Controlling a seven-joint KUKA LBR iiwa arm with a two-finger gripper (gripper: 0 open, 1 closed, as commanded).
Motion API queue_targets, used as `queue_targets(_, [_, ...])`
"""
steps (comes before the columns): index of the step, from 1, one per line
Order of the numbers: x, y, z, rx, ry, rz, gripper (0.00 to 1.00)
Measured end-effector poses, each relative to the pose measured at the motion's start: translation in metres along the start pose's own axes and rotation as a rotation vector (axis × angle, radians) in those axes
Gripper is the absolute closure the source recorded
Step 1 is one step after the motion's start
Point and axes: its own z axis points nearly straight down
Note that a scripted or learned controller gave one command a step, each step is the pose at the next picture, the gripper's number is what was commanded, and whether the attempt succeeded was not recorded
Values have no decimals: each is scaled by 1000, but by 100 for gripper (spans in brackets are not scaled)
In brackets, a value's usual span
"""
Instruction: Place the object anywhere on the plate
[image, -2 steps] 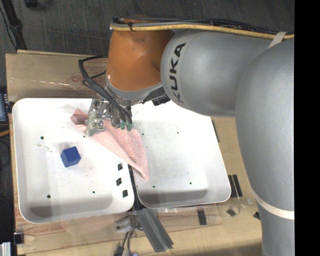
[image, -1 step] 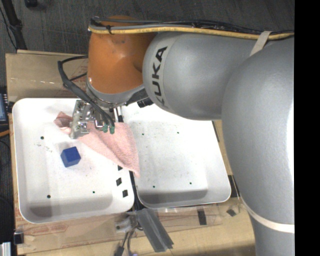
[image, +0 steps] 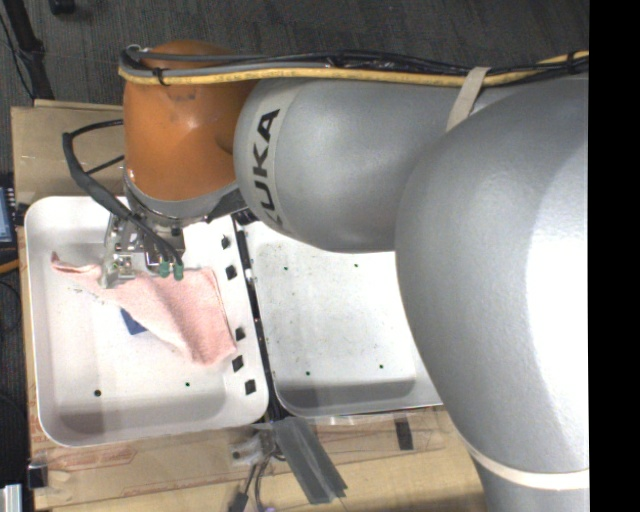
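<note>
Hand (image: 140, 262) hovering at left bin (image: 60, 400) 11 o'clock, grip state unclear, touching pink cloth (image: 185, 315) whose long axis is running toward 4 o'clock; blue bit (image: 133, 322) peeking underneath.

Two shallow white bins sit side by side on a wooden bench (image: 60, 140). The left bin (image: 60, 410) has rounded corners and a few small dark dots on its floor. The right bin (image: 340, 330) is speckled with fine dark marks. A black divider strip (image: 243, 300) runs between them. Dark carpet (image: 70, 55) shows beyond the bench, and a grey metal bracket (image: 305, 460) sticks out below the bins.
</note>
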Motion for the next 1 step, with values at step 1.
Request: queue_targets(1, [0, 0, 0, 0, 0, 1, 0])
